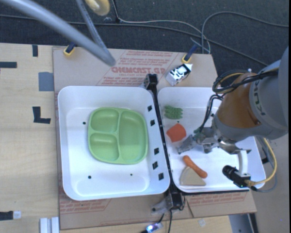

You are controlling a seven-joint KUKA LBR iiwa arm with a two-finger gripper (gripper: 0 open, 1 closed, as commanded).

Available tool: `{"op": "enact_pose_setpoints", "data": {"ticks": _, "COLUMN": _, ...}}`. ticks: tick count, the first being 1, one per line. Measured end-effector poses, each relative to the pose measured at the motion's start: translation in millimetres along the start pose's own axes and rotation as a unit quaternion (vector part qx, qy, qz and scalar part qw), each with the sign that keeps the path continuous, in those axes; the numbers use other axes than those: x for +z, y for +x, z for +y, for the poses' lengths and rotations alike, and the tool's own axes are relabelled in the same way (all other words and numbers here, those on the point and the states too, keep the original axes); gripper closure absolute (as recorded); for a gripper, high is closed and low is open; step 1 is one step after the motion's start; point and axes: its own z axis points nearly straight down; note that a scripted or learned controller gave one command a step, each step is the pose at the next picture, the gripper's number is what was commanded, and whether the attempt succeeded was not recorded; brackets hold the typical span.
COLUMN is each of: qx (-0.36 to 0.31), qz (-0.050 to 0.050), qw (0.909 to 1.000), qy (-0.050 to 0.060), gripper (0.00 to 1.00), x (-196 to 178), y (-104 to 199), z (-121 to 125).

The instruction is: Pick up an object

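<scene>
Arm: you see the grey arm [262, 101] with its orange band reaching in from the right, low over the right bin [254, 176].
Gripper: your gripper [188, 145] sits just right of the orange piece, above the carrot; you cannot tell from this angle whether its fingers are apart or together, and nothing shows between them.
Orange piece: you have a rounded, red-orange object [175, 131] near the right bin's left wall, just beside the gripper tip.
Green piece: a small, ridged, leafy green object [173, 112] lies above the orange one, near the divider.
Carrot: a slim orange carrot [195, 165] lies at a slant below the gripper.
Tan wedge: a pale tan wedge [191, 177] touches the carrot's lower end, near the bin's front edge.
Left bin: your left bin [72, 144] holds a light green compartment plate [118, 135], lying flat.
</scene>
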Motion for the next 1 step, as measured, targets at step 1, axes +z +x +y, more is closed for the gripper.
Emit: {"op": "enact_pose_setpoints", "data": {"ticks": 1, "qx": -0.001, "qz": 0.000, "qw": 1.0000, "qy": -0.001, "gripper": 1.00, "x": -12.6, "y": 1.4, "z": 0.7}}
